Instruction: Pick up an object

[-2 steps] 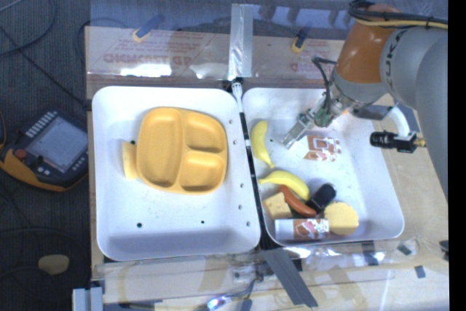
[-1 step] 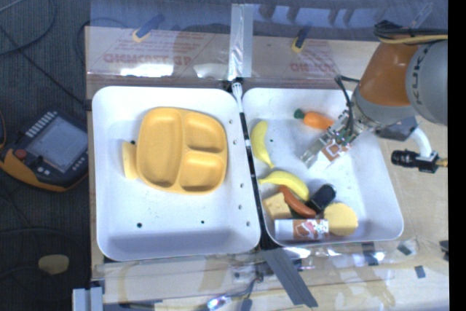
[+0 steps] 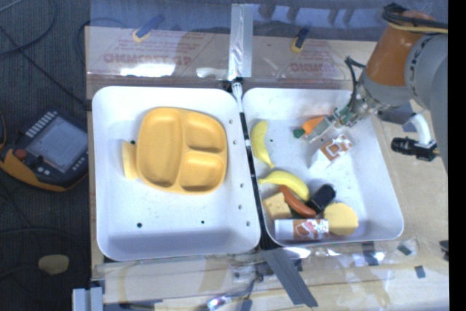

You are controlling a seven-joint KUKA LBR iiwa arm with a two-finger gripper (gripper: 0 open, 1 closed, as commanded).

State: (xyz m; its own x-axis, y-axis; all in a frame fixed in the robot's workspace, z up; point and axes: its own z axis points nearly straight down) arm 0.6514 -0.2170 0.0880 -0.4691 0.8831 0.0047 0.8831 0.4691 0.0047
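My gripper (image 3: pixel 333 124) reaches into the right bin (image 3: pixel 386 178) from the upper right, low over its far part. Its tip is right beside an orange carrot with a green end (image 3: pixel 311 126) and just above a small white carton with orange print (image 3: pixel 336 149). I cannot tell whether it touches either one. Nearer the front lie two yellow bananas (image 3: pixel 260 143) (image 3: pixel 288 178), a red chili (image 3: pixel 295 195), a black object (image 3: pixel 322 194), a yellow lemon (image 3: pixel 343 217), a yellow block (image 3: pixel 275 205) and a bottle with a red label (image 3: pixel 306 229).
The left bin (image 3: pixel 116 229) holds a yellow sectioned plate (image 3: pixel 182 149) with a pale yellow piece (image 3: pixel 129 160) sticking out at its left. A raised divider (image 3: pixel 247 178) separates the bins. A handheld pendant (image 3: pixel 51 149) lies on the floor at the left.
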